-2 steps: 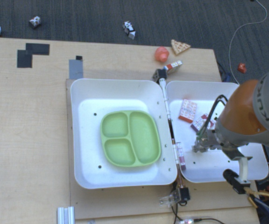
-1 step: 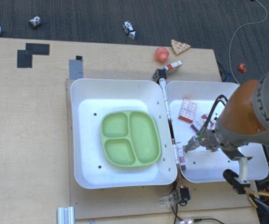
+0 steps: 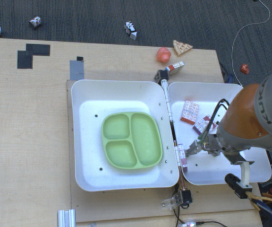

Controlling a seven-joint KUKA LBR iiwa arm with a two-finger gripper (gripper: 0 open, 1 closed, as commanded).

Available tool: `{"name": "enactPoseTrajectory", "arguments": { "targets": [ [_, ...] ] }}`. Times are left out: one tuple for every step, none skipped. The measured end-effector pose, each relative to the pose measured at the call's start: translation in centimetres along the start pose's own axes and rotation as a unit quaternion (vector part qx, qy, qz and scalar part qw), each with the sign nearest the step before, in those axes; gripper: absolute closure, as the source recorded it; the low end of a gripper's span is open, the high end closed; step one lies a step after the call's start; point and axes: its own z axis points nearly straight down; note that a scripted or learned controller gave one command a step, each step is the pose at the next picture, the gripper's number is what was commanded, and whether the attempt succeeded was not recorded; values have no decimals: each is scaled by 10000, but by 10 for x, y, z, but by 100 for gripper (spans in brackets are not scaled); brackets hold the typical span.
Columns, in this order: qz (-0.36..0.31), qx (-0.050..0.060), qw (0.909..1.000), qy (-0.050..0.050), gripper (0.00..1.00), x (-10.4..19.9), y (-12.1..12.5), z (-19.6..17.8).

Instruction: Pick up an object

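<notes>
The right bin (image 3: 197, 174) holds a pink and white checkered packet (image 3: 190, 111) near its far left side. A second small pink packet (image 3: 203, 124) lies just beside it, partly under the arm. My gripper (image 3: 196, 148) hangs low over the left middle of this bin, just in front of the second packet. The grey and orange wrist (image 3: 242, 119) hides the bin's right half. Nothing can be seen held in the gripper.
A green three-part plate (image 3: 132, 140) lies in the left bin (image 3: 86, 126). Behind the bins on the bench sit a red ball (image 3: 163, 55), a pizza-slice toy (image 3: 182, 47) and a small red and white tube (image 3: 174, 67). Small items lie on the dark floor beyond.
</notes>
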Motion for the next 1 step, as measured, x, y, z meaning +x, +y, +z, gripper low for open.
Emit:
{"name": "enactPoseTrajectory", "arguments": {
  "targets": [
    [-8,-30,10000,0,100,0,2,-11]
  ]
}}
